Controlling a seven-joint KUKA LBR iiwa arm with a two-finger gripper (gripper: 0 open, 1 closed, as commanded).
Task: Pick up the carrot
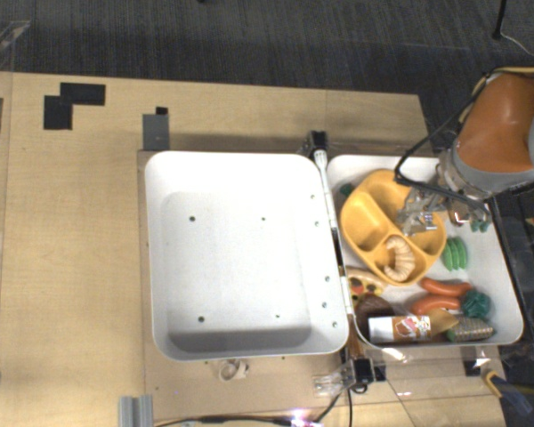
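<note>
Nothing picked yet: orange plastic carrot w/ green top [445, 306] lies below the yellow divided tray [374, 213], metal two-finger gripper [420, 213] over tray's right edge, grip state can't tell, approach & grasp left.

**Where things lie on my table**

Two bins sit side by side on my table [71, 265]. The left bin [240, 252] lies beside the right bin [509, 283]. In the right bin, a divided tray [374, 221] sits toward the back, my tool [420, 216] over it. In front lie a carrot [440, 304], a sausage [445, 286] and a bottle [405, 327].
</note>
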